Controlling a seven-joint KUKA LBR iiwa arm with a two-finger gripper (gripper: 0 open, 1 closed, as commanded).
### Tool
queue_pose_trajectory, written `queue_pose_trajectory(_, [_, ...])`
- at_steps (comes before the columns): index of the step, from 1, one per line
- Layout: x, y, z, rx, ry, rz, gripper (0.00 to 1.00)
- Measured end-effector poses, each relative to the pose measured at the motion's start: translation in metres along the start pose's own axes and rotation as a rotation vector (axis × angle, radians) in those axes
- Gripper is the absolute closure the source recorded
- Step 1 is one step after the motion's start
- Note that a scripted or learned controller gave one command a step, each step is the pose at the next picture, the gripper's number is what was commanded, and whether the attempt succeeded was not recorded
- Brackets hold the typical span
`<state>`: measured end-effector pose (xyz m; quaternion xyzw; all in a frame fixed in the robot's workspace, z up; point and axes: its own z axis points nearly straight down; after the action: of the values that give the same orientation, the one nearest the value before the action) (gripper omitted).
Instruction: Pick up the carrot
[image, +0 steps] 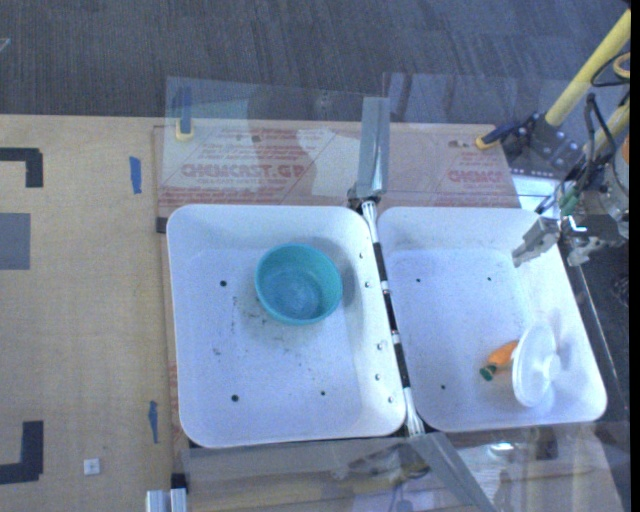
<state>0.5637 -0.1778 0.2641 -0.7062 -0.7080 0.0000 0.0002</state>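
Nearest, along the near edge of the right bin (450, 300), the carrot (499, 356) lies on the floor toward the right corner: a small orange piece with a green tip pointing left and near. Its right end touches or slips under a white cup-like object (538, 366) that sits just beside it and close to the bin's right wall. To the left of the carrot the bin floor is open all the way to the central divider, and open floor also runs from it toward the far wall.

In the left bin (200, 380) a teal bowl (298, 283) stands upright a little far of centre, well apart from every wall, with bare floor all round it.

Farther back, the gripper (540, 240) hangs at the right bin's far right edge, above the rim region and well apart from the carrot. Nothing is seen in its grasp; how wide it stands cannot be told from this slant. The grey arm (600, 215) enters from the right behind it.
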Motion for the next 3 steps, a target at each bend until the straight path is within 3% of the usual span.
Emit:
queue_pose_trajectory(1, [-0.003,-0.055,0.073,0.000,0.000,0.034,0.00])
queue_pose_trajectory(2, [-0.012,-0.062,0.175,-0.012,-0.004,-0.071,0.00])
queue_pose_trajectory(3, [-0.014,-0.062,0.165,-0.014,-0.003,-0.068,1.00])
